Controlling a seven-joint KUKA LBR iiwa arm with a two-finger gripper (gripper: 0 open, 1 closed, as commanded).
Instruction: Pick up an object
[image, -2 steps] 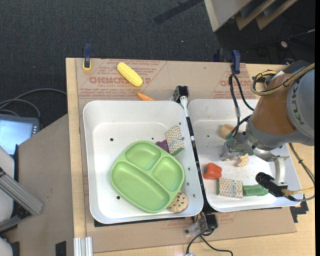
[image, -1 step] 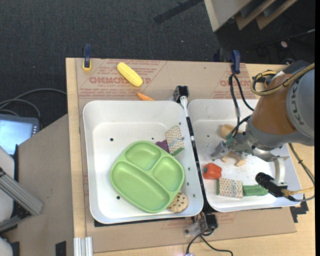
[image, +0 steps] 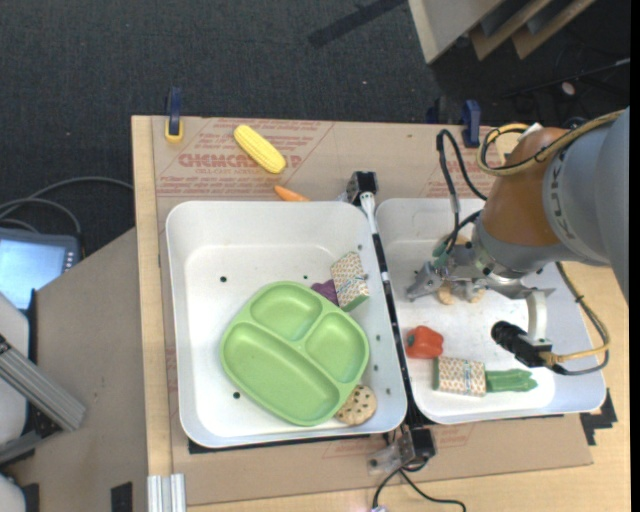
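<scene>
My gripper (image: 443, 285) hangs low over the upper left part of the right bin (image: 570, 395), with the grey arm and its orange band (image: 520, 200) behind it. A small tan object (image: 470, 293) lies right by the gripper; whether it is gripped is unclear. In front of the gripper lie a red pepper (image: 424, 342), a patterned box (image: 460, 376) and a green object (image: 510, 380).
The left bin (image: 200, 250) holds a green divided plate (image: 293, 350), a second patterned box (image: 349, 277), a purple piece (image: 324, 291) and a cookie (image: 355, 405). A yellow corn cob (image: 258, 148) and an orange carrot (image: 290, 194) lie on the board behind the bins.
</scene>
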